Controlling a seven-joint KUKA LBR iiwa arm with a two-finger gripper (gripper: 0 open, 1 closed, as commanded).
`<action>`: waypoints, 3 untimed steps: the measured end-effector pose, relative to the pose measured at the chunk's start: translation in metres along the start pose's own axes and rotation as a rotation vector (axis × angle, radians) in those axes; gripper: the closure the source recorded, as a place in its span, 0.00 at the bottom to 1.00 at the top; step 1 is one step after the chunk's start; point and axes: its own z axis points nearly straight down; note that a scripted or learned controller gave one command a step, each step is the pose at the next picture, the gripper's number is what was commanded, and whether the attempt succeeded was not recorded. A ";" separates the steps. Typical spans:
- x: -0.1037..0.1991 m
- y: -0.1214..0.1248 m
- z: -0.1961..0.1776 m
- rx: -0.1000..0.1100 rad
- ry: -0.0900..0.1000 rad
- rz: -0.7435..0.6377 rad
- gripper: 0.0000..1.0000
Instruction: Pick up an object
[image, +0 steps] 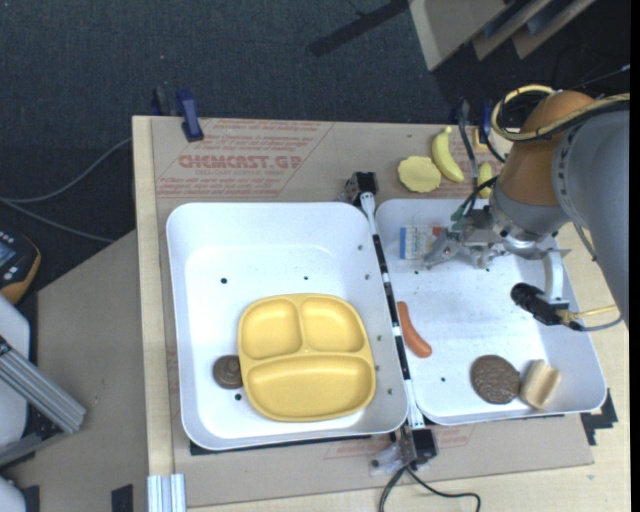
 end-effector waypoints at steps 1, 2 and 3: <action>-0.005 0.034 0.001 0.021 0.006 -0.005 0.00; -0.085 0.036 -0.018 0.004 0.002 0.005 0.00; -0.081 -0.099 0.002 0.020 0.008 0.008 0.00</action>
